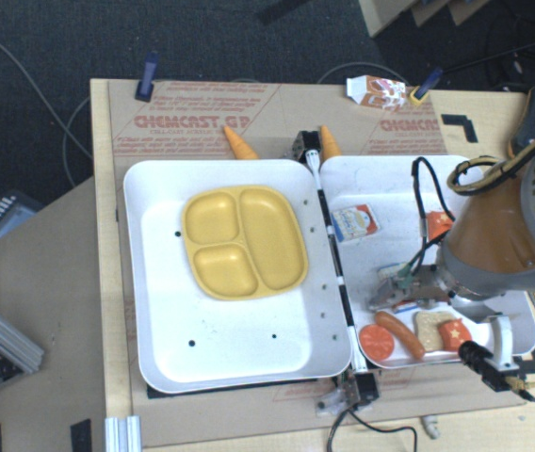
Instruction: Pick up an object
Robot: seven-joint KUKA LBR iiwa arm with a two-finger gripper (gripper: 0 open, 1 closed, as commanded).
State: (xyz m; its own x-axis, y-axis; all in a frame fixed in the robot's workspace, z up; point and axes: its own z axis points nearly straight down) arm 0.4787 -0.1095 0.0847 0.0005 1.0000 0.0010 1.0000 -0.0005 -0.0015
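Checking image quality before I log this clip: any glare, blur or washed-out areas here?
Camera view: the right bin floor is overexposed near its middle; the arm looks softly blurred; the yellow tray in the left bin is sharp with mild sheen; the floor beyond the bench is dark.

You are looking at a robotics lab, not a kitchen: a plywood bench [277, 111] lined with printed cardboard [192, 121] stands on dark carpet [107, 26], two white bins [239, 365] are clamped side by side, loose cables [23, 73] trail around, and the food is toy plastic [404, 335].
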